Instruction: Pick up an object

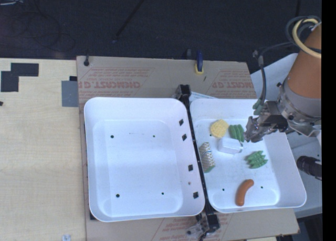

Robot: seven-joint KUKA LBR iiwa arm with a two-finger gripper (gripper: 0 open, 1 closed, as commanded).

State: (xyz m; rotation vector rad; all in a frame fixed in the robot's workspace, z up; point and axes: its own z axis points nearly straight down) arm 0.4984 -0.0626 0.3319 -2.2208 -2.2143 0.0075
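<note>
Objects all lie loose in the right bin (294, 195): yellow piece (219, 128), green pods (237, 132), white block (229, 145), green bit (256, 159), sausage (243, 192), striped thing (206, 156) by the divider. Gripper (254, 131) hangs low at the pods' right edge, near the block. Can't tell how the fingers are set, too dark. Nothing lifted, so the pick is not done; grasp and raise are left. Left bin (97, 156) plays no part.

We see bench from one fixed camera, high above, angled down; both white bins (137, 106) in frame, arm (307, 77) entering from right.
</note>
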